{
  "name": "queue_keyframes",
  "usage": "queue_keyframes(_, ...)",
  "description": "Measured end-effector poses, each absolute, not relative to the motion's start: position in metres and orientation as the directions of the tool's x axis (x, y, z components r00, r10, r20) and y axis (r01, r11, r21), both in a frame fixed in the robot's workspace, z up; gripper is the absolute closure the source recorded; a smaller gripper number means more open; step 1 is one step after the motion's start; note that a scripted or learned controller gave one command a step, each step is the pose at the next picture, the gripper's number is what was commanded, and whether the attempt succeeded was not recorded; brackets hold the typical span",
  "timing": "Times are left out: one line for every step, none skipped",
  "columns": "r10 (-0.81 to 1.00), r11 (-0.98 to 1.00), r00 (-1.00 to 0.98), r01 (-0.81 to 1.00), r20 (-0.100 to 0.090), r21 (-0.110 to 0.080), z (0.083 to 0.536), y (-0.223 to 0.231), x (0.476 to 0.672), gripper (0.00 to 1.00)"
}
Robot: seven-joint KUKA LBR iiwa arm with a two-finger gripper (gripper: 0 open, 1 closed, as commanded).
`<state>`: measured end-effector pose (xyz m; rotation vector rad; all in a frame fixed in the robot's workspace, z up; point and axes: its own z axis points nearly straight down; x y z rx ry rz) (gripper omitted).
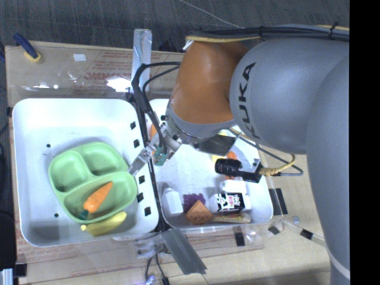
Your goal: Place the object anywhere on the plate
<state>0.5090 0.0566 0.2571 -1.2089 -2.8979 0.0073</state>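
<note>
**Carrot on plate, gripper over the bin divide**

The left bin (29, 123) is holding a green three-part plate (71, 168), which is sitting toward the bin's 6 o'clock side. Two small compartments are lying along the plate's 12 o'clock side, and one large compartment is taking up its 6 o'clock side. A carrot (98, 198) is lying at a slant in the large compartment, with its thick end pointing to about 1 o'clock. A yellow banana-like piece (107, 223) is lying against the plate's rim at 6 o'clock. I cannot tell whether it is on the rim or on the bin floor.

The right bin (196, 171) is keeping its contents along its 6 o'clock wall. A small white bottle (172, 202) is at 7 o'clock. Just beside it, a purple piece (193, 203) is touching a brown waffle-patterned piece (200, 214). A black-and-white box (230, 202) is at about 5 o'clock. An orange scrap (233, 155) is peeking out near the bin's centre, mostly hidden.

The arm (267, 88) is covering the right bin's 12 o'clock half. The gripper (151, 156) is hanging over the wall between the bins, at 3 o'clock from the plate and apart from the carrot. I cannot tell whether it is open or closed.
</note>
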Motion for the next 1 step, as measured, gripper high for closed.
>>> queue_keyframes(0.711,0.704,-0.704,0.711,0.000,-0.005,0.2571,0.0566,0.5090,0.00)
